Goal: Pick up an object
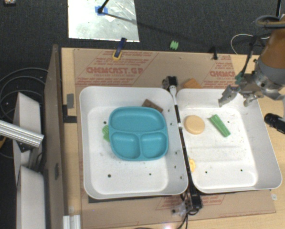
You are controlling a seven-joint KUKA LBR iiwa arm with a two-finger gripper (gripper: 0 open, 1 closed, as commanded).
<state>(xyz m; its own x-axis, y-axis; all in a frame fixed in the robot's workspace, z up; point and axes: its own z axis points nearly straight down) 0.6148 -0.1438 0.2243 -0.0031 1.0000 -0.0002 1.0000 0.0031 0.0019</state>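
The grey arm reaches in from the right, its gripper (pixel 237 96) poised over the right bin's (pixel 264 142) far corner, fingers apart and holding nothing. A green block (pixel 219 126) and a tan disc (pixel 195 124) lie near each other on the bin floor below.

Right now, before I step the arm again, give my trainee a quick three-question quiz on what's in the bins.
1. True or false: the blue divided tray sits in the right bin.
2. Which lies nearer the gripper: (a) the green stick, (b) the tan round disc?
3. Fill in: the gripper hovers over the right bin's ____ corner (near or far).

Key: 1. False, it is in the left bin. 2. (a). 3. far.
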